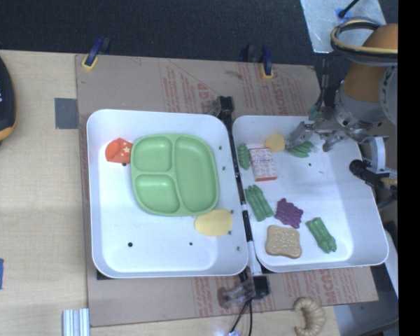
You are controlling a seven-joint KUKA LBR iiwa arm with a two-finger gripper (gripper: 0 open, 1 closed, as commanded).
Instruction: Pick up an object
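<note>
Gripper (309,140) is low over the right bin (350,222), far corner, w/ a green veggie piece (300,150) right under it, next to the yellow piece (275,143). Can't tell if the fingers are apart or clamped, too blurry tbh. Veggie looks like light, stiff plastic, prob a bit slick, so I'd grab it across the narrow middle.

Light green divided plate (175,173), pale yellow piece (214,222), purple grapes (289,212).
</note>
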